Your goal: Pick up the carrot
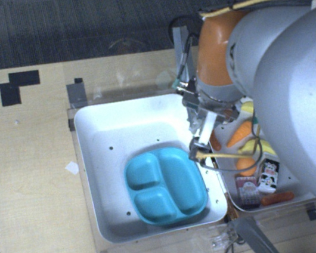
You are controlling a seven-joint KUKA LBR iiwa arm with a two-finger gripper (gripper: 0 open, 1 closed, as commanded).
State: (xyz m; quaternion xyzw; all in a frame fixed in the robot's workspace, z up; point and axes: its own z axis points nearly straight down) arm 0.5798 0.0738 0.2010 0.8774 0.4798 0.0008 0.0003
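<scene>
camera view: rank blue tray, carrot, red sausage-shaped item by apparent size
Largest to smallest, as they look:
1. blue tray, by far
2. carrot, partly hidden by the arm, so its full length is unsure
3. red sausage-shaped item, thin; close to the carrot's visible part

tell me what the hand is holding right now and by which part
Cannot be told. The hand sits at the bins' shared edge, beside the carrot, with nothing visibly gripped.
</scene>
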